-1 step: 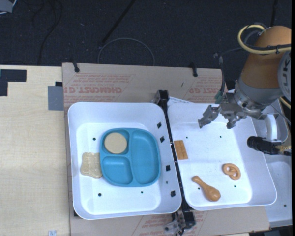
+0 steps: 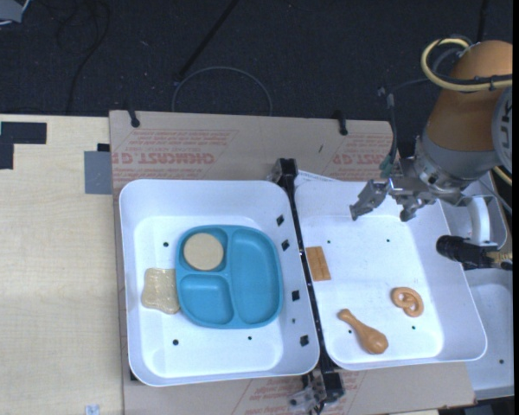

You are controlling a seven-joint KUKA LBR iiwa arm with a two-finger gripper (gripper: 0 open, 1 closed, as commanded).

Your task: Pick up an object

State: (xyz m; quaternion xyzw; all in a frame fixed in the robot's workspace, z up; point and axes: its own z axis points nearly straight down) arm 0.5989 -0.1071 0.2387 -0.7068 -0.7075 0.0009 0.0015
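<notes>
My gripper (image 2: pixel 387 206) hangs over the back edge of the right bin (image 2: pixel 398 353), its two fingers spread open with nothing between them. On the right bin's floor lie a tan pretzel (image 2: pixel 407 301), a tan drumstick-shaped piece (image 2: pixel 363 330) near the front, and a flat orange-brown cracker (image 2: pixel 317 264) by the left wall. All three sit well in front of the gripper. In the left bin (image 2: pixel 147 353) a blue divided plate (image 2: pixel 229 276) carries a round tan cookie (image 2: pixel 202 251), and a pale bread slice (image 2: pixel 161 290) rests against the plate's left side.
A black divider (image 2: pixel 296 258) runs between the two bins. Both bins rest on a cardboard sheet (image 2: pixel 208 150) on the bench. The arm's grey and orange body (image 2: pixel 467 102) rises at the right, with a black fixture (image 2: pixel 467 251) by the right bin's wall.
</notes>
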